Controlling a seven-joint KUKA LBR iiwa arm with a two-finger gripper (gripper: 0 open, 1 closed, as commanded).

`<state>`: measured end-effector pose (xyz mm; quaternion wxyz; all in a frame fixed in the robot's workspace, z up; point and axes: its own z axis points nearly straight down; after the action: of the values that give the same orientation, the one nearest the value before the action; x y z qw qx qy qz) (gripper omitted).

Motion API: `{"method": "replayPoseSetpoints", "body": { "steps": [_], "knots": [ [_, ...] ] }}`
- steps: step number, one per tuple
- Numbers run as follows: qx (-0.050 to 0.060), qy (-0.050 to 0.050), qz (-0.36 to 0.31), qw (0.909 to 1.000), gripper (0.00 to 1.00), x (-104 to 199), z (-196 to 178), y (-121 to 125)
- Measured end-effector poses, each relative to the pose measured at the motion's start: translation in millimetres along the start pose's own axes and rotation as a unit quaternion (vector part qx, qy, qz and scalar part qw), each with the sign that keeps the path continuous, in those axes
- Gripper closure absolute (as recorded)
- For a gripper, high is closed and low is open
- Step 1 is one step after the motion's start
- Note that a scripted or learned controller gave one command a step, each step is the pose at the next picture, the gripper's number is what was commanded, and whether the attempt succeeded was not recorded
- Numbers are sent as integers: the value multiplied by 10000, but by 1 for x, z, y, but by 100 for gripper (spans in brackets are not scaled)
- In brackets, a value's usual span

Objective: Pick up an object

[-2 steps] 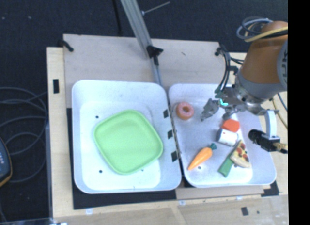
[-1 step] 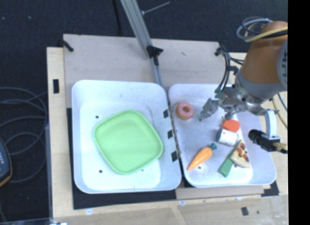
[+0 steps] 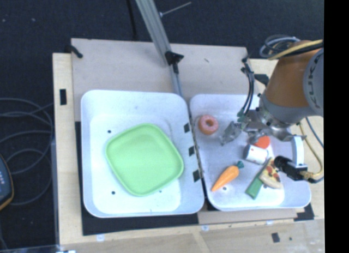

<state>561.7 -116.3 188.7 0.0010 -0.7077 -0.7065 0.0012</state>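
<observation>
A: What is getting lost here?

B: The arm [image 3: 294, 85] is running off the right edge, so its upper part is being cut away. Its orange band is covering the far right corner of the right bin [image 3: 218, 104].

A: And the claw [image 3: 233, 132]?

B: It is showing as a dark, blurry tangle beside the pink ring [image 3: 207, 124]; whether its fingers are parted is staying unclear.

A: Anything else?

B: The wrist is overlapping the white and orange object [image 3: 258, 149], hiding its far end. The flat toy [image 3: 270, 174] by the green block [image 3: 254, 187] is looking too small to identify.
</observation>
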Motion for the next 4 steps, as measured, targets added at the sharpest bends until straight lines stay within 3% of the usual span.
{"method": "replayPoseSetpoints", "body": {
  "steps": [2, 3, 4],
  "knots": [
    [-7, -1, -4, 10000, 0, 2, 90, -9],
    [-30, 5, 0, 10000, 100, 2, 77, -8],
    [-46, -3, -7, 10000, 100, -1, 16, -1]
  ]
}}
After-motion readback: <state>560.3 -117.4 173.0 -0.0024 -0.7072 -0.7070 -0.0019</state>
